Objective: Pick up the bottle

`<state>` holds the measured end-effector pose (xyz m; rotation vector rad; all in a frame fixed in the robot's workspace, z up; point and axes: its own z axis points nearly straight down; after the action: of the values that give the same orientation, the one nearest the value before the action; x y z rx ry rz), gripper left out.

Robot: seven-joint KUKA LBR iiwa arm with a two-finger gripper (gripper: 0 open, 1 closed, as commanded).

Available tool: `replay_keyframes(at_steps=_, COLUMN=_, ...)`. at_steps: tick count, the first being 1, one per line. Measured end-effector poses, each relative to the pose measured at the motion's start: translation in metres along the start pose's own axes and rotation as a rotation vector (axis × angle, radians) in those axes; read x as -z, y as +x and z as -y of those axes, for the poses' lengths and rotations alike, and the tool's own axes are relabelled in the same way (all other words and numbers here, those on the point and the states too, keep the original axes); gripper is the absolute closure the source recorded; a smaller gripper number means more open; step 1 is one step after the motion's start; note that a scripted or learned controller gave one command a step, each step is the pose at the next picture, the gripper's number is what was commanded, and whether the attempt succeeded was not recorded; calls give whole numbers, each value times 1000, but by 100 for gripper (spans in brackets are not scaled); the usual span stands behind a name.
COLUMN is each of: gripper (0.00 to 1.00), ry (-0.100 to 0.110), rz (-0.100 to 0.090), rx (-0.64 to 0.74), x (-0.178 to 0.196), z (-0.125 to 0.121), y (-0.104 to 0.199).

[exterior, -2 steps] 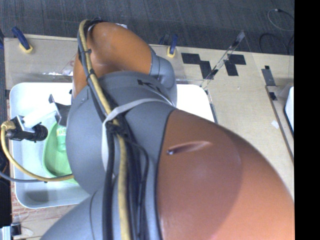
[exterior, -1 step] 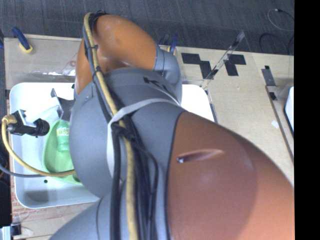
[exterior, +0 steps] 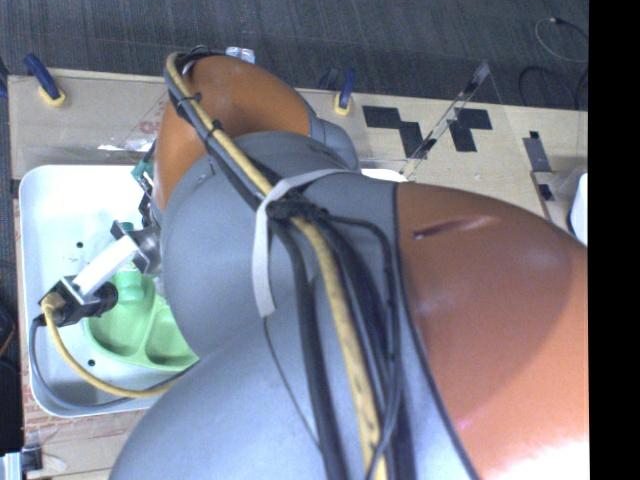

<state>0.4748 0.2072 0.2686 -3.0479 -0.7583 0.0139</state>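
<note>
A light green plastic thing [exterior: 135,323], possibly the bottle, lies in the left white bin [exterior: 40,203] toward its front right. It has a rounded knob [exterior: 128,289] at its top, and the arm covers its right part. My gripper [exterior: 148,248] reaches down into this bin just above the green thing, and the grey wrist hides most of it. I cannot tell whether anything is held.
The grey and orange arm [exterior: 330,298] covers most of the view, including nearly all of the right bin. A small teal piece [exterior: 143,180] peeks out at the arm's left edge. Blue clamps [exterior: 44,78] [exterior: 345,93] sit on the bench's far edge.
</note>
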Motion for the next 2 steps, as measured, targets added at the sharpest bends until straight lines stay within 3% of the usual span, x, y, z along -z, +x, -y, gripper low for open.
replay_keyframes(at_steps=1, gripper=100, ry=-3, rz=-8, rx=-281, x=18, z=0, y=2)
replay_keyframes(at_steps=2, gripper=100, ry=-4, rz=-8, rx=-281, x=19, z=8, y=6)
